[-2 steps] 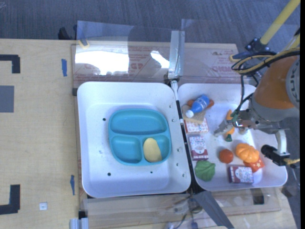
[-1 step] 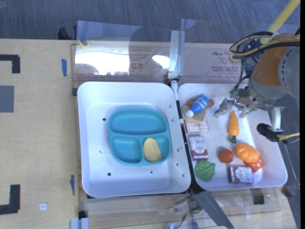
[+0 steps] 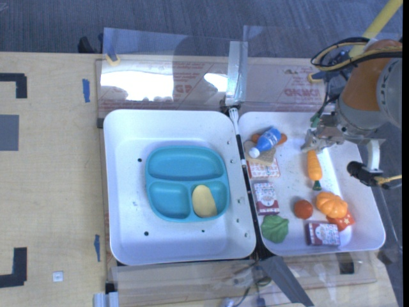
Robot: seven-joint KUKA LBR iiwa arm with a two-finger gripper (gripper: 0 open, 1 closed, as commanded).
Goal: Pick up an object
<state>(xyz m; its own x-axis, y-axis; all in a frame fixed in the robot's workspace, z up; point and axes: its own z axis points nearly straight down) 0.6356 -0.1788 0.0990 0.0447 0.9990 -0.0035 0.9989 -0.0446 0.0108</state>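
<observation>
The right bin (image 3: pixel 365 235) holds one carrot (image 3: pixel 314 165) and one blue bottle (image 3: pixel 266 141). The gripper (image 3: pixel 317 139), jaw state indiscernible, hovers just beyond the carrot's far end.

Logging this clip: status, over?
Gripper above the carrot's top end in right bin, nothing seen held. Bottle left of it. Pumpkin beyond carrot.

Bright, even overhead light; white glare on the clear panel (image 3: pixel 160 75) behind the bins, soft shadows, slightly soft focus.
</observation>
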